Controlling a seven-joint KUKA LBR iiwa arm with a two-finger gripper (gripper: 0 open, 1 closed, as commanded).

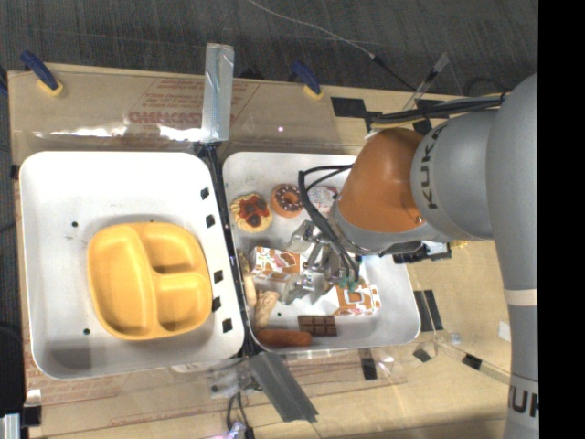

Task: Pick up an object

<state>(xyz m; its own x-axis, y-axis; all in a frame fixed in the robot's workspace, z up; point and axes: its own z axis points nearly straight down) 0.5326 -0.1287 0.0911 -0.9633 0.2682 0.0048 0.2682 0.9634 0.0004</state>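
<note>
A single fixed camera looks down on the cardboard-covered bench (110, 108) from above, at a slight slant. The frame takes in both shallow white plastic bins: the left bin (46, 181) lies whole toward the view's left, and the right bin (398, 323) sits near the centre, partly covered by the grey arm with its orange band (388, 186), which enters from the view's right. Dark ribbed flooring (137, 12) runs along the top edge, beyond the bench. The camera stands far enough off to show the bench's near and far edges.
</note>
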